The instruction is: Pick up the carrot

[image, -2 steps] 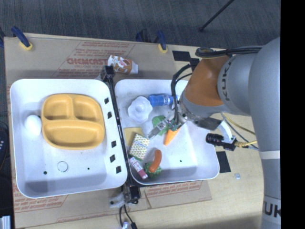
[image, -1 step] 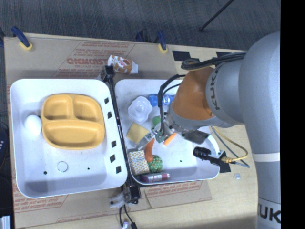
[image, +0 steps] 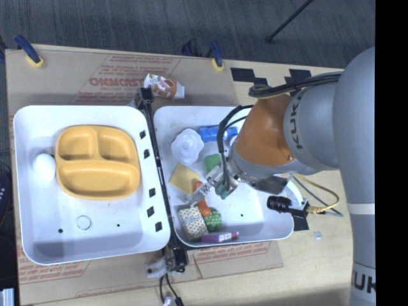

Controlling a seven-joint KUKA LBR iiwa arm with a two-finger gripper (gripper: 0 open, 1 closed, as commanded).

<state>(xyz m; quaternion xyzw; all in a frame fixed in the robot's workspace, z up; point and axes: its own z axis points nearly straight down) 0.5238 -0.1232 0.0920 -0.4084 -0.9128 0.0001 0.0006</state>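
- Dark grey carpet point(image: 127, 11) runs along the top of your view, and below it the bench is covered with printed brown cardboard point(image: 127, 72), held by blue clamps point(image: 29, 50) at its far edge.
- At your far left sits the left bin point(image: 25, 234), white and shallow. A white egg-shaped object point(image: 43, 168) lies against its left wall.
- Just beside that, nearer the bin's middle, you see a yellow divided tray point(image: 97, 160) with three compartments, lying flat.
- Above the seam between the two bins, on the cardboard, lies a small crumpled wrapper point(image: 162, 87) in white and orange.
- Moving into the right bin point(image: 277, 228), you find a clear crumpled plastic piece point(image: 187, 145) at the upper left, with a blue object point(image: 210, 134) just behind it.
- Below those lies a yellow wedge point(image: 183, 178), and near the front wall a patterned roll point(image: 191, 222), a green lumpy item point(image: 212, 220) and a purple marker point(image: 220, 237).
- The carrot point(image: 203, 208), a small orange piece, sits between the yellow wedge and the green item, touching the patterned roll's upper edge.
- The gripper point(image: 210, 189) hangs right above the carrot; its fingers look narrowly parted, and you can see nothing between them.
- At the right, the grey arm point(image: 331, 126) with its orange band point(image: 268, 136) covers much of the bin.
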